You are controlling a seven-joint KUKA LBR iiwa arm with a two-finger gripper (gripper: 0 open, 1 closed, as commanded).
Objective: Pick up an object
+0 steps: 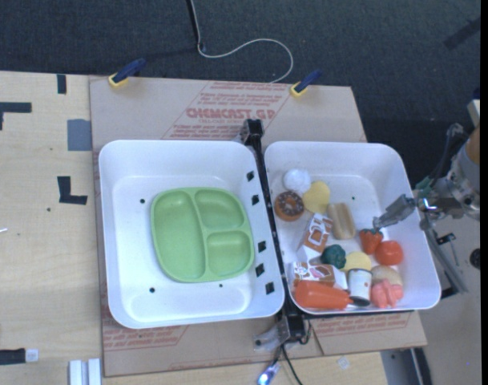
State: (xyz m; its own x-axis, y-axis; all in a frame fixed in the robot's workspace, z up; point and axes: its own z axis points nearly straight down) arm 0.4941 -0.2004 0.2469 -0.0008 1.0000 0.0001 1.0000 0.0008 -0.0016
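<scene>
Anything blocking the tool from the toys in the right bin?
Nothing visible. The tool hangs over the right bin by the red tomato toy, with no lid or barrier between. The toys are tightly crowded, though.

Even, bright overhead light, soft shadows inside white bins, slightly soft focus, perhaps mild overexposure

Red print on the cardboard sheet under the bins reads "CHEMCAST GP", upside down from this view; the smaller lines around it are too blurred to read.
</scene>
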